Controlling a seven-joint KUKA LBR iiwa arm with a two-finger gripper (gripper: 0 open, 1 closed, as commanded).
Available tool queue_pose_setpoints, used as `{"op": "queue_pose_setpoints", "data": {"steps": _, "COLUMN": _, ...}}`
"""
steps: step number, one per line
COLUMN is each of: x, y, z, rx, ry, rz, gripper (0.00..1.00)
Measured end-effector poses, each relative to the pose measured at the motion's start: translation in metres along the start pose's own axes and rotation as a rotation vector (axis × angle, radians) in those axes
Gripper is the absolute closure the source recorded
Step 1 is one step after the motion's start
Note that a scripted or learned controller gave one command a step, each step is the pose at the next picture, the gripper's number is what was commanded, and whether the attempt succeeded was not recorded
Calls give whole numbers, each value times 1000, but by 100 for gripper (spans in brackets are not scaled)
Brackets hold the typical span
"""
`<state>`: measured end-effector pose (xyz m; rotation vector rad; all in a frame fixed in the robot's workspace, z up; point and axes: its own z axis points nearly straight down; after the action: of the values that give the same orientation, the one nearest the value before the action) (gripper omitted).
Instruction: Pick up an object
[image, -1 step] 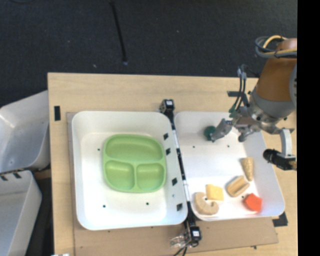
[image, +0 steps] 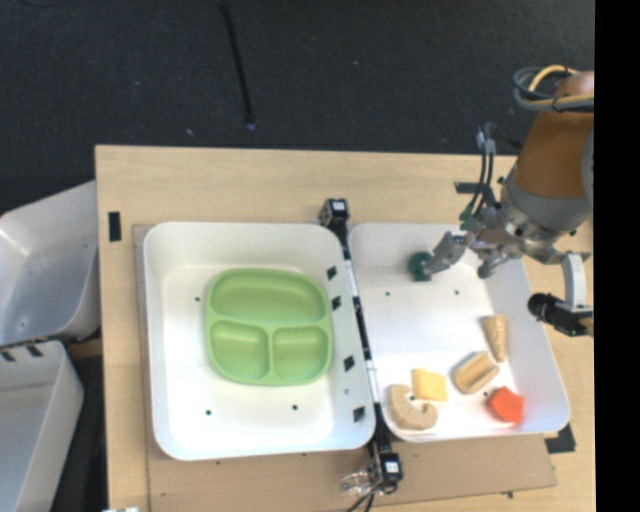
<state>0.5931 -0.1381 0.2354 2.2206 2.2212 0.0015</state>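
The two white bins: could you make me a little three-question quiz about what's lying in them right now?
1. True or false: the green divided plate lies in the left bin.
2. Which item lies nearest the right bin's front right corner?
A. the yellow block
B. the orange-red piece
C. the small dark green ball
3. Fill in: the cone-shaped piece lies by the bin's ____ wall.

Key
1. True.
2. B. The ball lies far back, close to the gripper.
3. Right. The bread-roll piece and the round beige piece lie further forward.
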Motion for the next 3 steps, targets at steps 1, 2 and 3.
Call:
{"op": "queue_pose_setpoints", "data": {"steps": 1, "x": -4, "y": 0, "z": 42, "rx": 3, "ry": -2, "rz": 1, "gripper": 0}}
{"op": "queue_pose_setpoints", "data": {"steps": 2, "x": 0, "y": 1, "z": 86, "rx": 4, "ry": -1, "rz": 3, "gripper": 0}}
{"op": "queue_pose_setpoints", "data": {"steps": 3, "x": -1, "y": 0, "z": 137, "rx": 4, "ry": -2, "rz": 3, "gripper": 0}}
